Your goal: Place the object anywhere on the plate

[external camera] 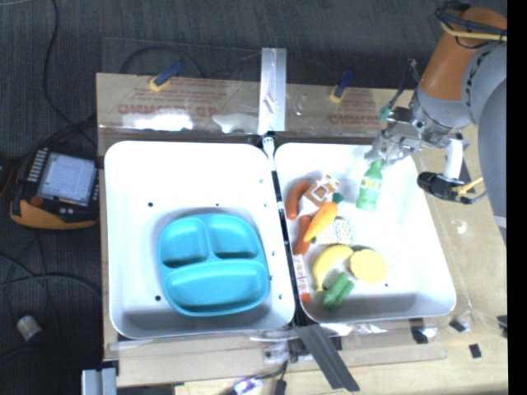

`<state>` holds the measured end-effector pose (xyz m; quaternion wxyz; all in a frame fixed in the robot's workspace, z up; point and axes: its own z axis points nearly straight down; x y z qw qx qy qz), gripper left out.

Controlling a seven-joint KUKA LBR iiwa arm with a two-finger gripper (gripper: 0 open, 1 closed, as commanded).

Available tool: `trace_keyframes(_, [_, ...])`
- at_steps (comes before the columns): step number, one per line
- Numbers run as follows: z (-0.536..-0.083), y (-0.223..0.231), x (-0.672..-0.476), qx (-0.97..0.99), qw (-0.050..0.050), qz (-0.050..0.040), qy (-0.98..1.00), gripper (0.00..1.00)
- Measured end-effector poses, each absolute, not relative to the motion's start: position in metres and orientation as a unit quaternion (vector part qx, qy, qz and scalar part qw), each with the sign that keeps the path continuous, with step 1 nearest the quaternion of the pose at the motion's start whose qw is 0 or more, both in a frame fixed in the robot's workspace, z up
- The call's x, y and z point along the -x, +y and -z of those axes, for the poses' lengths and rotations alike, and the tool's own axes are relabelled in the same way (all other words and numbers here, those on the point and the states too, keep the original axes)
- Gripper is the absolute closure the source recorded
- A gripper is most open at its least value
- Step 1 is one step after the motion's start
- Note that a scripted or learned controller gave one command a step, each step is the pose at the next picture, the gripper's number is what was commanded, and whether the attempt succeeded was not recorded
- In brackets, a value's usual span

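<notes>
Bottle (pixel 370 187): green, hanging upright from my gripper (pixel 385 151), clamped by its top between my fingers, over the back of the right bin (pixel 432 245)
Plate (pixel 214 262): blue, three compartments, lying in the left bin (pixel 132 212) (well apart from the bottle)
Bench: brown board under both bins, dark carpet around
Clutter below: carrot (pixel 318 223), sausage (pixel 296 197), small box (pixel 327 188), banana (pixel 328 260), yellow disc (pixel 367 265), green vegetable (pixel 337 290)
</notes>
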<state>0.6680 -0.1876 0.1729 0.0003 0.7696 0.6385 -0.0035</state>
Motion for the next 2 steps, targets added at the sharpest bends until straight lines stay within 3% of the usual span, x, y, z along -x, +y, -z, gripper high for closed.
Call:
trace_keyframes(1, [-0.134, -0.128, -0.559, -0.819, -0.002, 0.0019, 0.574, 1.00])
trace_keyframes(2, [-0.182, -0.068, -0.549, -0.817, -0.001, 0.0016, 0.577, 1.00])
